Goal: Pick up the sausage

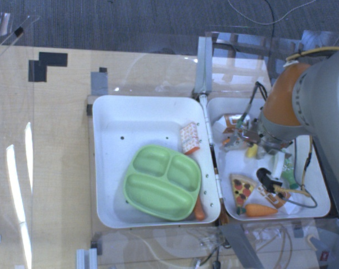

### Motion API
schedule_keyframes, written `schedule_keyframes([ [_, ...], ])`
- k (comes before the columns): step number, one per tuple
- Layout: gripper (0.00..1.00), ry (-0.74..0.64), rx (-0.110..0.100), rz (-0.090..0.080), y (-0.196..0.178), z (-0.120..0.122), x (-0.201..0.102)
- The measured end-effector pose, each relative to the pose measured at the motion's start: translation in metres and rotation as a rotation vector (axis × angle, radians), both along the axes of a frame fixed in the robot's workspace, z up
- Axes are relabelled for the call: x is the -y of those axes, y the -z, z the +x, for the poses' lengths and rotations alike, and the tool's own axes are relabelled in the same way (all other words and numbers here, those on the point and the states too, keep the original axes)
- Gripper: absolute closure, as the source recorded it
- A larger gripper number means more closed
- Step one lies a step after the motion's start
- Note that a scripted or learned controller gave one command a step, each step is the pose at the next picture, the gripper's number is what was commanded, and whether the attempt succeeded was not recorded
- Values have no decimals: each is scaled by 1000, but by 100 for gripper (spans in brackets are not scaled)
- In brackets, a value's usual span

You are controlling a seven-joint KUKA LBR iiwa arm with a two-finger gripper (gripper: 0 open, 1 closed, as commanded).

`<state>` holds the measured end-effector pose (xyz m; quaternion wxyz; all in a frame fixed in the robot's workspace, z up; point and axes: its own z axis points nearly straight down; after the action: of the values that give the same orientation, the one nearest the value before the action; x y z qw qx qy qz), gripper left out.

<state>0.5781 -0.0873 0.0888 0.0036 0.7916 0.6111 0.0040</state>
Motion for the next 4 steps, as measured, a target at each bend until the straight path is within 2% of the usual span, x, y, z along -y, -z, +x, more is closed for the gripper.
schedule_keyframes([
  [1, 100, -2, 8, 1, -13, 3, -1],
  [2, 100, -347, 8, -6, -2, -40, 1],
  [3, 0, -346, 6, -7, -1, -41, 2],
  [4, 0, -474, 8, -8, -1, -86, 7],
])
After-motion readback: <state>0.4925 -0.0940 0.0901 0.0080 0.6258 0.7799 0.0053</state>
